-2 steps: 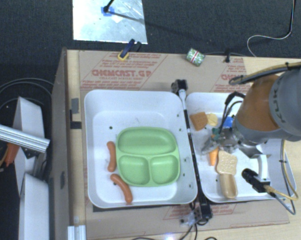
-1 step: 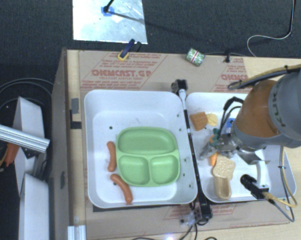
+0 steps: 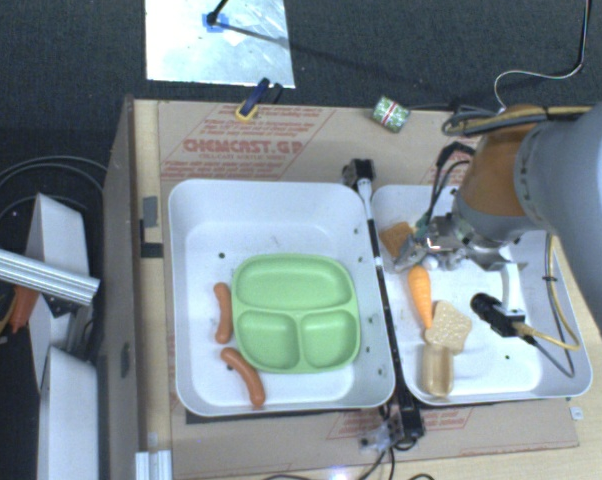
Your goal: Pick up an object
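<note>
Gripper (image 3: 428, 251) sat low in the right bin (image 3: 551, 368), jaw state couldn't be told. Carrot (image 3: 420, 294) lay just at its 6 o'clock, touching or nearly so, not between the jaws. Cracker (image 3: 448, 326) at carrot's 5 o'clock.

An orange toy carrot (image 3: 420, 294) lies in the right white bin (image 3: 541, 368), pointing down, just beside a tan bread slice (image 3: 448, 326).
</note>
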You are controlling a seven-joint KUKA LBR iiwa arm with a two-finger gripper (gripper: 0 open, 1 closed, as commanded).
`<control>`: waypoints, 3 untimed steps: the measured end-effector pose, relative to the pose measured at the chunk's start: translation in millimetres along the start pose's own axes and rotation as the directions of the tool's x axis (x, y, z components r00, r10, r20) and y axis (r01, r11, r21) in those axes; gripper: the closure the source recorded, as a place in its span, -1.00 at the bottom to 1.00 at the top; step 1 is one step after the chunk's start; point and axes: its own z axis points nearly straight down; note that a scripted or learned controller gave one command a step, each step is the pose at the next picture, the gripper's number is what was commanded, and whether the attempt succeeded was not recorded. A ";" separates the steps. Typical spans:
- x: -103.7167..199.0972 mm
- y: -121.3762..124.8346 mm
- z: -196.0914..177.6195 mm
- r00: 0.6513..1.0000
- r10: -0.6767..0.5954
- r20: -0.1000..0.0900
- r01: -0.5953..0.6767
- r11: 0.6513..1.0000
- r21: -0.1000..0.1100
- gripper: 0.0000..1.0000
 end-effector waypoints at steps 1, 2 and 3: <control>-3.1 -45.6 0.6 1.000 0.002 -0.001 -0.002 1.000 0.003 -1.00; -3.0 -44.8 -10.0 1.000 0.001 -0.001 -0.001 1.000 0.001 1.00; 54.1 -47.4 -127.9 1.000 -0.001 -0.001 0.001 1.000 -0.002 1.00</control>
